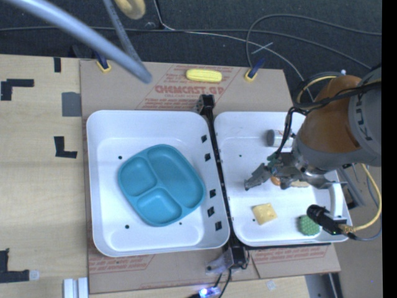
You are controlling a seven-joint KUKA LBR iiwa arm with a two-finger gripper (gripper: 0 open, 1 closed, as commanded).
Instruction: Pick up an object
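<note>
My gripper (263,173) hangs over the middle of the right bin (242,124), its fingers spread open with nothing between them. A small yellow block (264,213) lies on the bin floor just below the gripper, apart from it. A green round object (306,225) sits in the bin's near right corner, beside a black part of the arm. A small grey object (271,137) rests toward the bin's far side, above the gripper.
The left bin (99,166) holds a blue divided plate (160,184). A yellow banana-shaped object (203,75) lies on the cardboard behind the bins. Cables run around the arm at the right, and a black clip divider (214,166) separates the bins.
</note>
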